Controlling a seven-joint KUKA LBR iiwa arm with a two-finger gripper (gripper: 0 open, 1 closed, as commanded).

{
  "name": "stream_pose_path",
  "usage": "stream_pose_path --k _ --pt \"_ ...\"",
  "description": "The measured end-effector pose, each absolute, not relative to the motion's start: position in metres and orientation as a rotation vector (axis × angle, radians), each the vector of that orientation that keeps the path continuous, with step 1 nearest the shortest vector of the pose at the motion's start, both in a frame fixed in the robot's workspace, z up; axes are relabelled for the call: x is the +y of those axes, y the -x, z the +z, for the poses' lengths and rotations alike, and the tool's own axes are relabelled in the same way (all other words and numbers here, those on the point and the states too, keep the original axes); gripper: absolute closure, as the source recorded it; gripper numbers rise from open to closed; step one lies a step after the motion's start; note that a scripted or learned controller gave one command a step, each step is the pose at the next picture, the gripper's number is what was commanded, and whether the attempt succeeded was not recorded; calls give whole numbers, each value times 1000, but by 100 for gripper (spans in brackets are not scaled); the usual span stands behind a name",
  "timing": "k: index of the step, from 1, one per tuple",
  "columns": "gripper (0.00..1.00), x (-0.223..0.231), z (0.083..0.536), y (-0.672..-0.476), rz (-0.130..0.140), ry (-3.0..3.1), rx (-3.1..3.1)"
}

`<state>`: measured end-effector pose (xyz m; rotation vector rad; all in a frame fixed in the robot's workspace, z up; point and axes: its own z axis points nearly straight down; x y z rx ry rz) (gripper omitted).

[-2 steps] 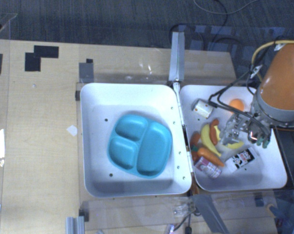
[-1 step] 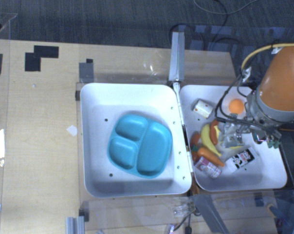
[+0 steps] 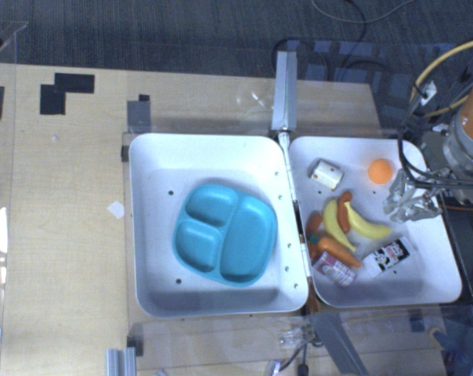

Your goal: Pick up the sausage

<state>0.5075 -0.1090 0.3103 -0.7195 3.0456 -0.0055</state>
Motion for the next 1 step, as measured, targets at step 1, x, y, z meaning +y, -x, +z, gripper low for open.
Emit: stream_pose_path --k 1 --pt "100 -120 272 -499 -7 1392 2806"
